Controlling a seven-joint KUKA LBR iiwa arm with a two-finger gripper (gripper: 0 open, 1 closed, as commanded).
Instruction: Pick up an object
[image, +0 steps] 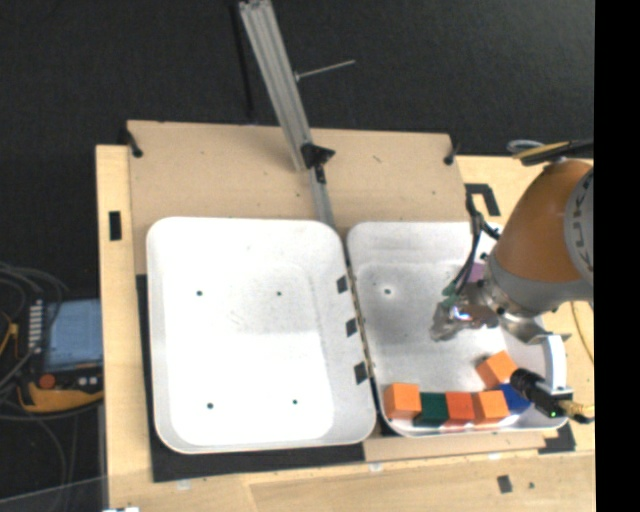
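The grey arm with its broad orange band (545, 235) stands highest over the scene, coming in from the right and bending down over the right-hand shallow white bin (400, 262). At its end the metal two-finger tool (452, 318) hangs over the middle of that bin, above bare white floor. From this slanted view I cannot tell whether the tool is released or clenched, and no block can be seen in it.

The task's things lie along the near wall of the right bin. A row of small blocks sits there: an orange cube (404, 399) at the left end, a dark green block (433, 408) just beside it, a second orange block (461, 406) next, and a third orange block (491, 405) after that, with a blue block (513, 396) tucked behind it. A tilted orange block (495, 367) lies a little apart, farther back and toward the right wall. All of them are well apart from the tool, nearer to the viewer than it.

The left-hand shallow white bin (250, 330) sits just beside the right one, the two touching along their shared edge. Both rest on the pale wooden table (240, 160). A slim metal rod (285, 90) slants down from the top toward the gap between the bins. Left of the table, on the dark floor, sit a blue box (75, 332) and loose cables (20, 300).
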